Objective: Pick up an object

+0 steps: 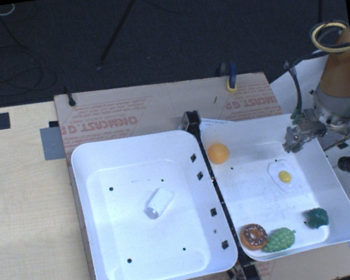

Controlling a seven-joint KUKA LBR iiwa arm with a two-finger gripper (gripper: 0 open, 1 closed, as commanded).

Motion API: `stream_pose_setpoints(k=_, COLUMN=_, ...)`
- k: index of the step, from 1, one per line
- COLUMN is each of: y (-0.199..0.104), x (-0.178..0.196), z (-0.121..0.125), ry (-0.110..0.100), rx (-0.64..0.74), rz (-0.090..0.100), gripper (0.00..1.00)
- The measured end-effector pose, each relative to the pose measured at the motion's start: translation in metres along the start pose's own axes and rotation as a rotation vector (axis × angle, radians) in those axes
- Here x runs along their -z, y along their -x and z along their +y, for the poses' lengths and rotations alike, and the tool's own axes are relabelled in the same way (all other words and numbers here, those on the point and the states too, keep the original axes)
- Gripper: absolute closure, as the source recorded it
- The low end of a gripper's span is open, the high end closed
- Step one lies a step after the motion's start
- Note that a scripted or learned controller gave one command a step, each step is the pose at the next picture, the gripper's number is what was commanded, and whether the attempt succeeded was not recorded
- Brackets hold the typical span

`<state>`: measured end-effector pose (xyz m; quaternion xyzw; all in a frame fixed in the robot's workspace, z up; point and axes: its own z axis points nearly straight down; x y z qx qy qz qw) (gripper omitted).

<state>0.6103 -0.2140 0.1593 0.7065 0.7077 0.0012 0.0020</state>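
Nearest the arm, a flat white-and-yellow fried-egg toy lies in the right white bin, with a small orange ball toward the divider and a frosted doughnut, green grape bunch and dark green lump along the front. The two-finger gripper hovers at the bin's far right edge, holding nothing; how wide it stands I cannot tell. Judging by this, the approach is under way; next it must centre over one toy and descend.

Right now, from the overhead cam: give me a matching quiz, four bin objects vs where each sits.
Things:
1. orange ball
2. fried egg toy
3. white cylinder
4. donut

Places:
A. middle of the left bin
B. right bin's near edge, beside the green grapes
C. right bin's far-left corner, by the divider
D. middle of the right bin

Pairs: 1-C, 2-D, 3-A, 4-B
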Motion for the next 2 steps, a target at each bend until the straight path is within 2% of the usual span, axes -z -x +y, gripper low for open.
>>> stream_pose_setpoints(k=2, y=0.0004, x=0.0285, z=-0.0036, ry=-0.005, rx=0.001, rz=0.001, gripper=1.00)
